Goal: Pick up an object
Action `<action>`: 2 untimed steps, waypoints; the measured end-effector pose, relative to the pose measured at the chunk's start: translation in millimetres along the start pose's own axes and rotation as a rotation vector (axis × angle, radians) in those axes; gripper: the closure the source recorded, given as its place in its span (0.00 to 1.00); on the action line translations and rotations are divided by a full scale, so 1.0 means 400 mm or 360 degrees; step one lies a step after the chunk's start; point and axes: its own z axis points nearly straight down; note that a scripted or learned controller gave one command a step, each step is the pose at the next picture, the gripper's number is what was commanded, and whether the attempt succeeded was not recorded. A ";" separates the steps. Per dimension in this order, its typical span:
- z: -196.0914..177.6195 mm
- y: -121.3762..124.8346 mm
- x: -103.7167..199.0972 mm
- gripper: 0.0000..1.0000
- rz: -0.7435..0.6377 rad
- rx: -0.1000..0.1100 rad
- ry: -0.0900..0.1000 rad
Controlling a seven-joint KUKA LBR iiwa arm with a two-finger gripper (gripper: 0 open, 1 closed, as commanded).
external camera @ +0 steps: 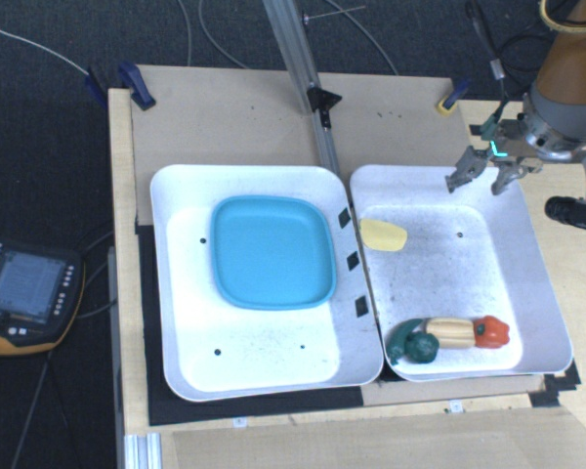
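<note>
The nearest candidates for picking are in the right bin [527, 252]: a pale yellow piece [384, 234] lies by itself near the bin's upper left wall, and along the near wall sit a dark green lump [412, 345], a tan stick-shaped item [451, 332] and a red piece [492, 331], packed end to end and touching one another. The gripper [485, 177] hangs over the far right corner of this bin, its two fingers spread apart with nothing between them, well away from every object. To do this step well, the yellow piece looks like the safer target, since it stands alone with free space on every side; it seems low and flat, so the fingers would need to come down close to the bin floor and straddle its narrower span. The clustered three risk a grasp that nudges a neighbour instead of closing on one item. The left bin [176, 262] carries a blue square plate [273, 252] lying flat near its middle, with nothing on it. Both bins rest side by side on the bench [225, 115].
</note>
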 end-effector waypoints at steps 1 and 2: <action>0.000 0.000 0.000 0.00 0.0000 0.0000 0.0000; 0.151 0.014 0.002 0.00 0.0000 0.0009 0.0002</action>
